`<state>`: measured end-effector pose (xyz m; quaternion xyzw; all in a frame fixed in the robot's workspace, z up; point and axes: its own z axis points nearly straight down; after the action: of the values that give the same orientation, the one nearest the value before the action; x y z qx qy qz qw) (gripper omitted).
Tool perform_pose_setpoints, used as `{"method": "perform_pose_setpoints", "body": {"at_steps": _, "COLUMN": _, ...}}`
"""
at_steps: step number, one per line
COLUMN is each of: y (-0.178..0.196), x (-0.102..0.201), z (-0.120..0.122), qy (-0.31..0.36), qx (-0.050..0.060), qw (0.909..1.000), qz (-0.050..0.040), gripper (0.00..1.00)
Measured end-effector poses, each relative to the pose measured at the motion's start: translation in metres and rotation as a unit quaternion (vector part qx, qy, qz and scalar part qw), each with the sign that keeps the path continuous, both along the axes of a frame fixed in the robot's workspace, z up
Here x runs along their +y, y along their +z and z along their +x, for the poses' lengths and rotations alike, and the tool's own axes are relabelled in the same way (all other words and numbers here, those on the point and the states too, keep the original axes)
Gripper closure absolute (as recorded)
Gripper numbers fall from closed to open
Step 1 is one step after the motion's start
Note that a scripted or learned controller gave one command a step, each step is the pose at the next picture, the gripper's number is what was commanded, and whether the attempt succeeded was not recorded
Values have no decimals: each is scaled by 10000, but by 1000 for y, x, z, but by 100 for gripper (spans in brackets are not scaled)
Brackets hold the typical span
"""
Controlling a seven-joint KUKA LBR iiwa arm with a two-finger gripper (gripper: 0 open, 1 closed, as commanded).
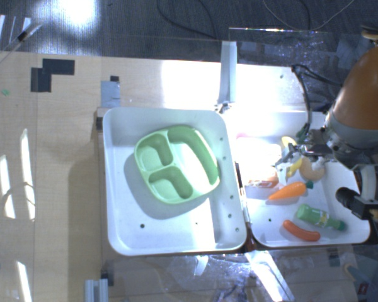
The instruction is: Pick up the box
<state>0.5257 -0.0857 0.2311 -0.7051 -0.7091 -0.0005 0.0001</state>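
Observation:
The box (pixel 262 187) is a small pale carton with a red-orange mark on top. It lies at the left side of the right bin (pixel 359 231), partly washed out by glare. My gripper (pixel 291 153) hangs over the middle of that bin, up and to the right of the box and apart from it. Below it are a yellow piece (pixel 295 167) and a tan rounded piece (pixel 313 169). Nothing is visibly held.
An orange carrot (pixel 287 192) lies just right of the box. A green bottle (pixel 317 216) and a red sausage (pixel 300 231) lie nearer the front. The left bin (pixel 116 231) holds a green divided plate (pixel 175 163). Cables trail behind the bins.

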Motion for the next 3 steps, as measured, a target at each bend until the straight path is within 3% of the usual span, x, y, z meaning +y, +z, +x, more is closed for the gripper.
{"method": "perform_pose_setpoints", "body": {"at_steps": 1, "y": -103, "x": -48, "z": 87, "qy": -555, "qx": -6, "qw": 9985, "qz": -1, "gripper": 0}}
{"method": "perform_pose_setpoints", "body": {"at_steps": 2, "y": -135, "x": -81, "z": 53, "qy": -1362, "qx": -115, "qw": 9906, "qz": 41, "gripper": 0}}
{"method": "perform_pose_setpoints", "body": {"at_steps": 3, "y": -142, "x": -110, "z": -4, "qy": -1989, "qx": -42, "qw": 9800, "qz": 25, "gripper": 0}}
